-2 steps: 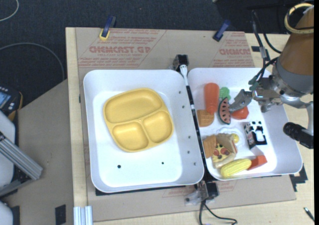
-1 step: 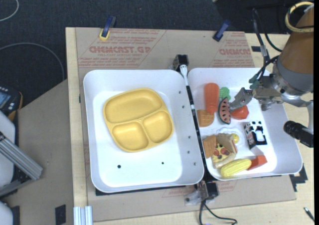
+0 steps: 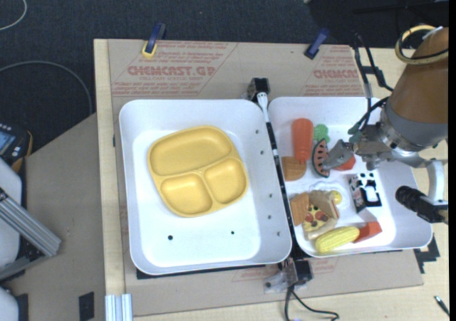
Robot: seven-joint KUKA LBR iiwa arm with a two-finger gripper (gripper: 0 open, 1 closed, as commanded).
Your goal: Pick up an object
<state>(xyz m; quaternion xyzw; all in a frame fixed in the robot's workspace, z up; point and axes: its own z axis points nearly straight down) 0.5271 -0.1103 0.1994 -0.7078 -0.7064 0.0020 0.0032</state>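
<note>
The right bin (image 3: 402,238) holds several toy foods. An orange carrot (image 3: 302,137) lies at its back left with a green piece (image 3: 320,132) beside it. A watermelon slice (image 3: 321,159) sits just below them, and a brown bread piece (image 3: 293,168) lies to its left. A pizza slice (image 3: 318,213) and a yellow corn cob (image 3: 336,238) lie at the front, with a red-orange piece (image 3: 369,230) to the corn's right. My gripper (image 3: 343,151) hangs low over the bin's middle, right beside the watermelon slice, above a small red item (image 3: 346,164).
The left bin (image 3: 142,134) holds a yellow three-compartment plate (image 3: 197,170). A black-and-white block (image 3: 365,191) lies in the right bin below the gripper. The grey arm with its orange band (image 3: 420,85) covers the right bin's far right side.
</note>
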